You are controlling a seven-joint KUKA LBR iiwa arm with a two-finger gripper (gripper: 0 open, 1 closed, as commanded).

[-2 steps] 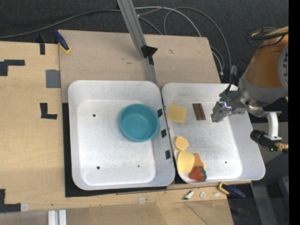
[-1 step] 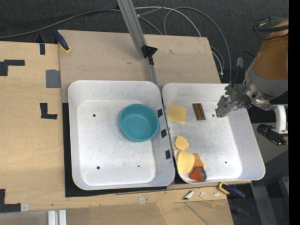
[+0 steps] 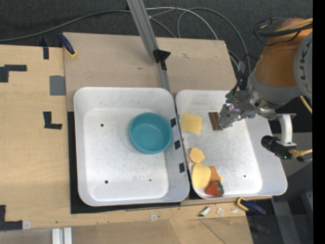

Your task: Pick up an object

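Camera view: the gripper (image 3: 227, 117) is positioned over the right bin (image 3: 264, 184), just beside a brown block (image 3: 214, 121); its open-or-closed state cannot be told. A teal bowl (image 3: 150, 132) is seen in the left bin (image 3: 91, 151).

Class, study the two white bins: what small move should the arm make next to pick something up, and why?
Probably lower the tool straight onto the small brown rectangular block. The tool hangs just beside that block in the right white bin, while the flat yellow square piece and the round teal plastic bowl lie farther left.
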